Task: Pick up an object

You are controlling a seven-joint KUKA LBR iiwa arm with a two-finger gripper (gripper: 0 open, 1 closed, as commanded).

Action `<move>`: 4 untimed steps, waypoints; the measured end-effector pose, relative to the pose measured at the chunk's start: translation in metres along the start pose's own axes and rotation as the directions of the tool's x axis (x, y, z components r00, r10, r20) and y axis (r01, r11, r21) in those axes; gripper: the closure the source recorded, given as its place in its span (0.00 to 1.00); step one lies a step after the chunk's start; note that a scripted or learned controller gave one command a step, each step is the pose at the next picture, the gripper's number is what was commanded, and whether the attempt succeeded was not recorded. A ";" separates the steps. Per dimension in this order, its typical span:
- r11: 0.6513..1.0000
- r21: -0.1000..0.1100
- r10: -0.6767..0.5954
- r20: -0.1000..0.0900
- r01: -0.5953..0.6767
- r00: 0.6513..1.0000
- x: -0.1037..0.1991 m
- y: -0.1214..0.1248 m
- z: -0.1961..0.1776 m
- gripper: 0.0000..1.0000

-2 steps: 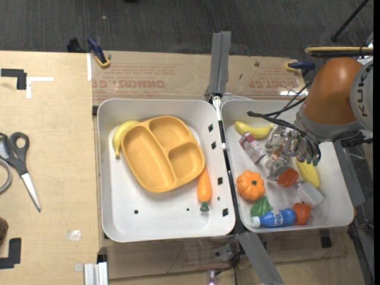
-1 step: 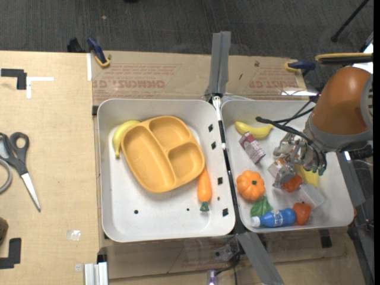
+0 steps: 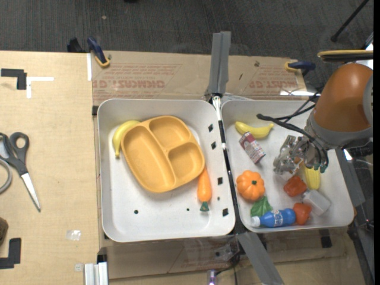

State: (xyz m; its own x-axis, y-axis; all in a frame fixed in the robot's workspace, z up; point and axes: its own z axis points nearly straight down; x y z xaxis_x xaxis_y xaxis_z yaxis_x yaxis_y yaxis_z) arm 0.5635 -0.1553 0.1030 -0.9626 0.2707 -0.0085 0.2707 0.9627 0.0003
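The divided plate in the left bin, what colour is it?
The divided plate is yellow-orange, seen in the camera view.

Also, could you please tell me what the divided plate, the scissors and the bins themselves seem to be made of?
The divided plate looks like moulded plastic: uniform yellow-orange, smooth, soft sheen. The scissors have bright, reflective blades, likely steel, and grey handles, probably plastic. The left bin and right bin look like thin white plastic with rounded corners, though painted metal can't be ruled out.

Dark grey carpet floor (image 3: 166,10) is showing up top, a light wooden tabletop (image 3: 47,159) is sitting left, brown cardboard sheet (image 3: 154,79) lying behind.
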 end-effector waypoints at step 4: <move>1.000 0.000 0.004 0.001 -0.004 1.000 -0.086 -0.029 0.009 0.00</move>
State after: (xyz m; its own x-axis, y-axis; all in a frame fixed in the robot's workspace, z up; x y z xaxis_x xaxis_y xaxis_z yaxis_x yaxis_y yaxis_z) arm 0.6384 -0.2062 0.0952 -0.9615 0.2746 -0.0092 0.2746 0.9616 0.0001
